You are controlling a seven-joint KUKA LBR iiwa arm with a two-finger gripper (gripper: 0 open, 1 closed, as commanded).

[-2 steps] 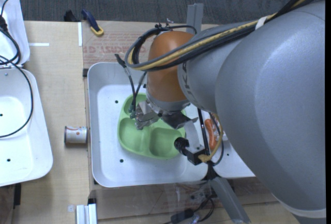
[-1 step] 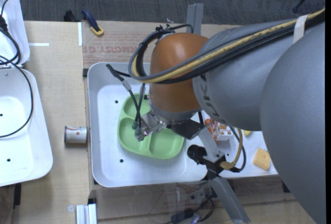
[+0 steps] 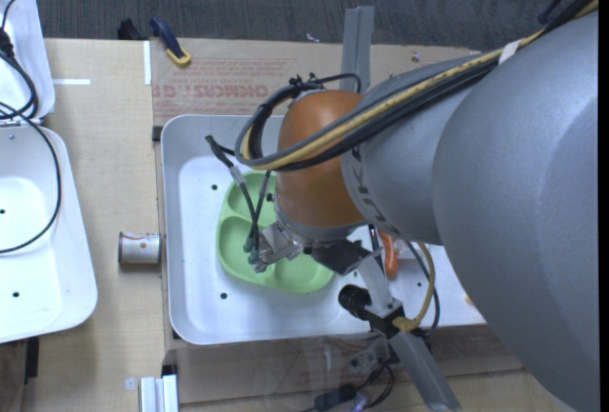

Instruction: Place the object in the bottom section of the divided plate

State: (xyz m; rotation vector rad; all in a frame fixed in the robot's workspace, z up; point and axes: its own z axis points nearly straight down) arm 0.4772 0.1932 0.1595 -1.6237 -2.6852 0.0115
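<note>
Camera view: one green divided plate [image 3: 249, 239] under one claw [image 3: 265, 253], grip perhaps narrow, unreadable.

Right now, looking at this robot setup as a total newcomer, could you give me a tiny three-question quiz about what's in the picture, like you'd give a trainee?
1. True or false: the green divided plate lies in the white bin under the arm.
2. Multiple choice: where is the small metal cylinder? A) on the plate; B) on the bench between the two bins; C) inside the left bin.
3. Fill in: the band on the arm above the wrist is coloured ____.

Key: 1 true. 2 B. 3 orange.
</note>
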